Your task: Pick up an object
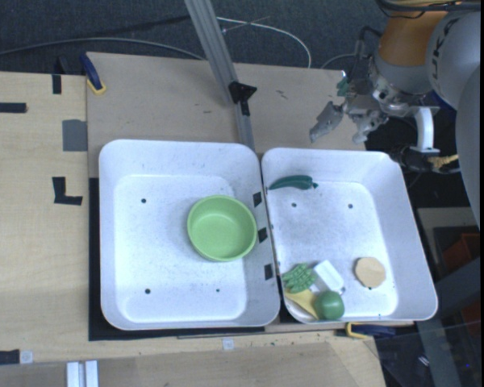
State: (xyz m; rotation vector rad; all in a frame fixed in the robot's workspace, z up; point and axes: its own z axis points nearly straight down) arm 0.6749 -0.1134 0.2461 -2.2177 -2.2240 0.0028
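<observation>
My gripper (345, 126) hangs beyond the far edge of the right bin (403, 216), over the bench. It is open, with nothing between its fingers. In the right bin a dark green pepper-like piece (292, 183) lies by the far left corner. A tan round disc (370, 272) sits near the front right. Clustered at the front left are a green ridged piece (298, 278), a white block (328, 275), a yellow piece (302, 301) and a green ball (329, 305). A light green bowl (222, 228) stands upright in the left bin (129, 216).
A grey slanted pole (214, 43) crosses the bench behind the bins and ends at a black clamp (241, 93). White cable (266, 31) loops at the back. The arm's orange band (415, 31) fills the upper right corner.
</observation>
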